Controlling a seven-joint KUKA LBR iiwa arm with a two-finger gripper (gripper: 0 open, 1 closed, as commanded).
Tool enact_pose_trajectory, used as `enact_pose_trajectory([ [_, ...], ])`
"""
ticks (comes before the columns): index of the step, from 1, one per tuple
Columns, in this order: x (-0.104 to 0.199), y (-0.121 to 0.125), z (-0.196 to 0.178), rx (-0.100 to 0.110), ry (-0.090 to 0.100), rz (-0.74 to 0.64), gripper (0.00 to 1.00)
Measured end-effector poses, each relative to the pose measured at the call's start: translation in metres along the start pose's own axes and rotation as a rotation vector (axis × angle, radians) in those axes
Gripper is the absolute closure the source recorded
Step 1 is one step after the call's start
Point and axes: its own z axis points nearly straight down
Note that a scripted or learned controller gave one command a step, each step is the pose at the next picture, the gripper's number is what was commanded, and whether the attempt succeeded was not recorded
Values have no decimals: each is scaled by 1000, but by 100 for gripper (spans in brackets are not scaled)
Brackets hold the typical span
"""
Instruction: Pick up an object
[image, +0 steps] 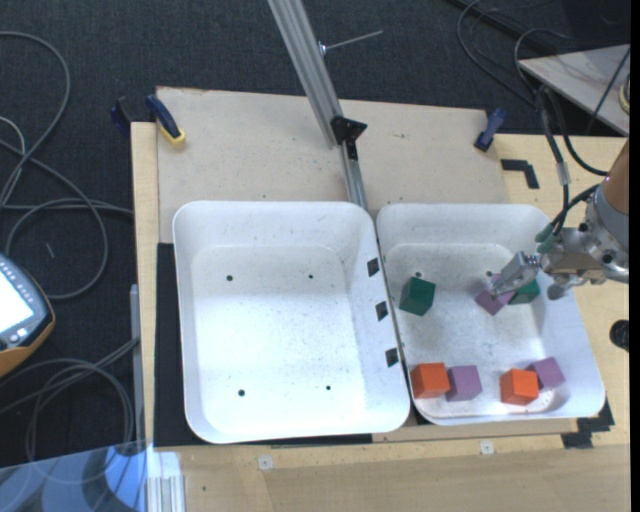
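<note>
glossy plastic bins (200, 235); matt wooden bench (260, 150)

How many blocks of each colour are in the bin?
Green blocks: 2
Purple blocks: 3
Orange blocks: 2
Total: 7, all in the right bin.

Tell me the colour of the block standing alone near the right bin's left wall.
Dark green block, seen in the camera view.
</note>
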Motion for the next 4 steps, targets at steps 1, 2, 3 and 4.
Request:
enact_pose_trajectory([
  [1,6,-13,-79,-10,-3,-2,0],
  [2,-51,41,-64,-3,-5,4,0],
  [3,-5,72,-17,6,3,-5,0],
  [4,-72,37,-153,-10,-6,4,0],
])
